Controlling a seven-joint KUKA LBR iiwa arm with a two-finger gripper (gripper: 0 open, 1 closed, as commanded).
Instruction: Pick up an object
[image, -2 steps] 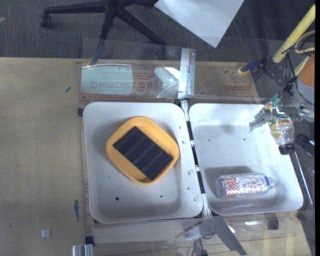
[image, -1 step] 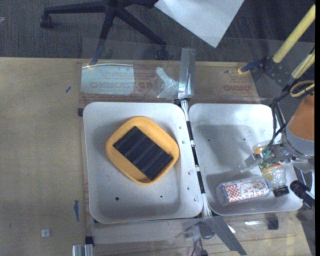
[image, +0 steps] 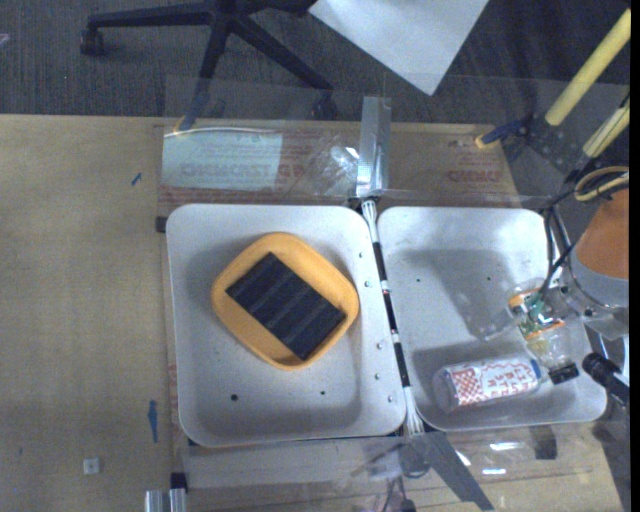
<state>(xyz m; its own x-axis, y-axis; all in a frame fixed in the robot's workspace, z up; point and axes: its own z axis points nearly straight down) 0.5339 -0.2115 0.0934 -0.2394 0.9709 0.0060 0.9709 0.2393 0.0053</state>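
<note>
Right bin (image: 440, 240) holds a bottle (image: 490, 382); tool (image: 540, 318) blurred, its opening impossible to tell.

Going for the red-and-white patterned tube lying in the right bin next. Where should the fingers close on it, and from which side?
Grip the red-and-white patterned tube at mid-length, coming straight down. It lies on its side, almost parallel to the right white bin's near wall, so the fingers should close across its narrow width. Its near side sits close to that wall, leaving little finger room there. The gripper is near its capped end.
</note>
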